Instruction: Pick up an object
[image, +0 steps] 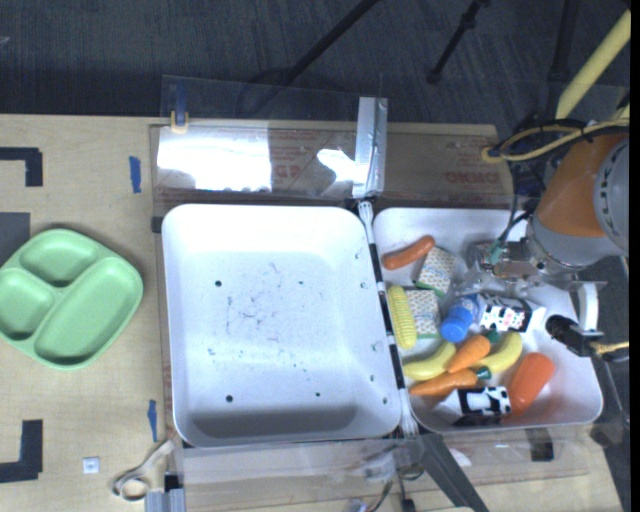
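Note:
The right bin (585, 405) holds a heap of toy food. In it are an orange-red sausage (408, 252), a yellow corn cob (401, 312), a patterned packet (436, 268), a blue cylinder (457, 322), a banana (428, 353), a carrot (458, 362) and an orange-red pepper (532, 378). Two black-and-white blocks (503, 318) (484, 400) also lie there. My gripper (499, 268) hangs low over the back of this bin, just above the blue cylinder and the upper black-and-white block. I see nothing held in it.
The left bin (180, 300) is bare white. A green divided plate (65, 297) rests on the bench at far left. A clear panel (265, 150) stands behind the left bin. The arm's grey and orange body (585, 200) fills the upper right.

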